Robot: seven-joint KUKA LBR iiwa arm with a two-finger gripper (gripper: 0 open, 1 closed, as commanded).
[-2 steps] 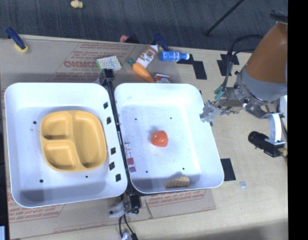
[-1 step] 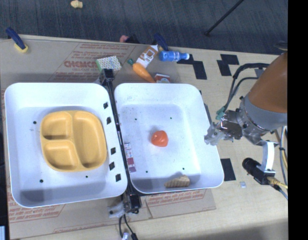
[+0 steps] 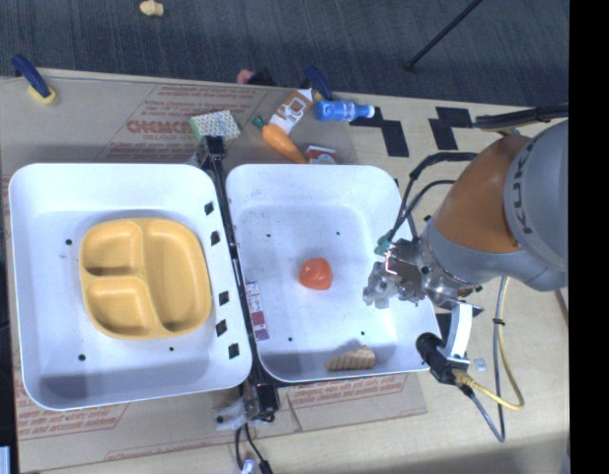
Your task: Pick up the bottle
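Nearest the lower edge of the frame, a tan ridged piece point(image 3: 352, 360), rough like a biscuit, was seen lying in the right bin point(image 3: 284, 354) close to its lower wall. Just above it, at the bin's right rim, the claw point(image 3: 381, 289) was found; whether it was apart or together could not be told. A small round red-orange object point(image 3: 316, 274), smooth and glossy, was seen left of the claw, apart from it. In the left bin point(image 3: 38, 363) a yellow divided plate point(image 3: 146, 276) of matte plastic was seen.

Farthest, on the surface point(image 3: 107, 126) beyond the bins, the bottle point(image 3: 342, 112) was placed: small, blue, on its side, its long axis running left to right. It was judged to lie well above the claw in the frame, outside both bins, so a reach over the upper rim would be needed.
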